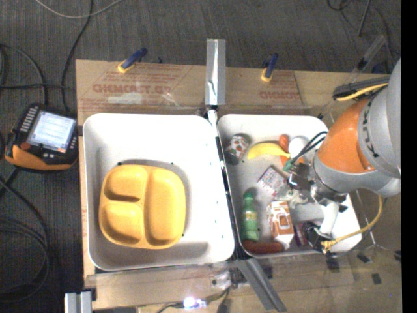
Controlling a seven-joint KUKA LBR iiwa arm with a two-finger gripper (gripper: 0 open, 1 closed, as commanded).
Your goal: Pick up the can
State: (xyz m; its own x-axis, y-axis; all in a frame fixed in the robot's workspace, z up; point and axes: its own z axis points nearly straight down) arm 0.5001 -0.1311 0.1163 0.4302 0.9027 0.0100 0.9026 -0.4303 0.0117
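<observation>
White rt bin (273,120) has the can (238,147) in its 11 o'clock corner. Gripper (306,197) sits well apart; can at approx 10 o'clock from it. Grip state: can't tell.

Yellow divided tray (143,205) in left bin (91,175). In right bin (229,126): banana (266,150) near far edge, green bottle (249,215), carton (281,220) toward near edge, arm (355,152) above right side.
</observation>
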